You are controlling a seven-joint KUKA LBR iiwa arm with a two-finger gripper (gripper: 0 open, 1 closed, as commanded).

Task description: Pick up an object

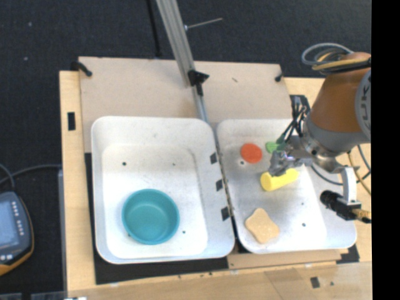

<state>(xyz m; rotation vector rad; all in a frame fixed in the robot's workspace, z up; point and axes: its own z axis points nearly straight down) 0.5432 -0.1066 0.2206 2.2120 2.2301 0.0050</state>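
Observation:
My gripper (pixel 281 164) hangs low over the right bin (pixel 312 230), its tip just above the upper end of a yellow cylinder-shaped piece (pixel 278 180). An orange-red disc (pixel 251 153) lies to the gripper's left. A small green piece (pixel 272 147) sits right beside the gripper's upper left. A tan bread-like slice (pixel 262 225) rests near the bin's front. A teal bowl (pixel 150 215) stands in the left bin (pixel 125 142). Nothing is visibly held.
A slanted metal pole (pixel 181 49) rises behind the bins, ending near their shared divider. A handheld pendant (pixel 12 227) lies off the bench at far left. The cardboard backing (pixel 175 86) lies behind the bins.

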